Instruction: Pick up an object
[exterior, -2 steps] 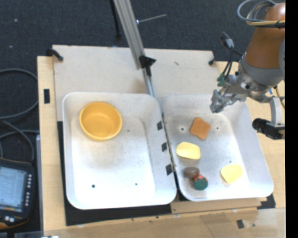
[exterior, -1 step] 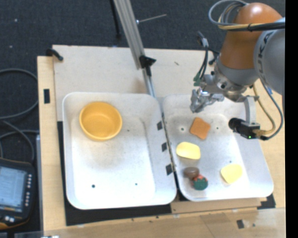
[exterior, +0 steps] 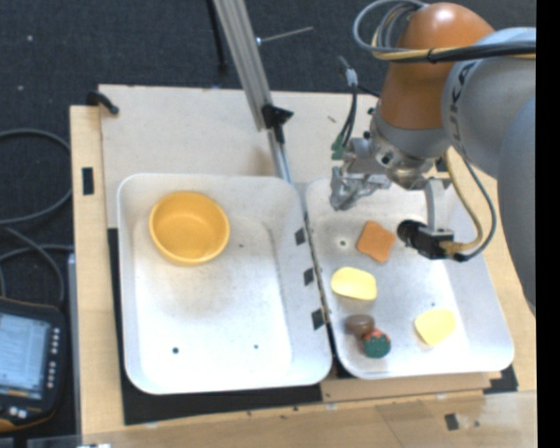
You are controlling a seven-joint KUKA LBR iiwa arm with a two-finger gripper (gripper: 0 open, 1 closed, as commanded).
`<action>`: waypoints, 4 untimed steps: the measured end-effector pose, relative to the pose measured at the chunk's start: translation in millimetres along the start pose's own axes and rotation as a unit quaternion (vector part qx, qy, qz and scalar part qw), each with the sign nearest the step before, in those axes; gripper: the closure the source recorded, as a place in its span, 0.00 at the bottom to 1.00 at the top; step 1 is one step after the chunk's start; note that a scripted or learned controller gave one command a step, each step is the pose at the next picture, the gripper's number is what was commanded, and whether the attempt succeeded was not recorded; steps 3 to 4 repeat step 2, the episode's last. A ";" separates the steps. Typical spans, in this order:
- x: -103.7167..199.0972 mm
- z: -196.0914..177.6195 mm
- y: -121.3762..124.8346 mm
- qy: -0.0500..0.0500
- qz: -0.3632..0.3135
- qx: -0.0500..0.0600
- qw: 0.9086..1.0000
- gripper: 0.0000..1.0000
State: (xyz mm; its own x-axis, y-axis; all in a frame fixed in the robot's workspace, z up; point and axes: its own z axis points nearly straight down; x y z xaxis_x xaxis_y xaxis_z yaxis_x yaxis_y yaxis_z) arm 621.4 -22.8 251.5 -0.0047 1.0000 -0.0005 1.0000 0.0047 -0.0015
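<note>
Dark carpet surrounds your bench with its two white bins. Your gripper (exterior: 353,190) hangs at the right bin's (exterior: 476,297) upper-left corner; I cannot tell its state. The orange block (exterior: 376,241) lies just beside it toward five o'clock, long axis running eleven to five. Shift over it, align across that axis, then descend squarely.

A pale wooden bench (exterior: 168,133) stood on dark speckled carpet (exterior: 93,26), with black cables (exterior: 19,194) looping at its left, a slanting metal pole (exterior: 247,59), and a lit handheld screen (exterior: 14,348).
</note>
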 end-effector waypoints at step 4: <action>104.2 8.5 4.9 0.000 -0.001 0.000 1.000 1.00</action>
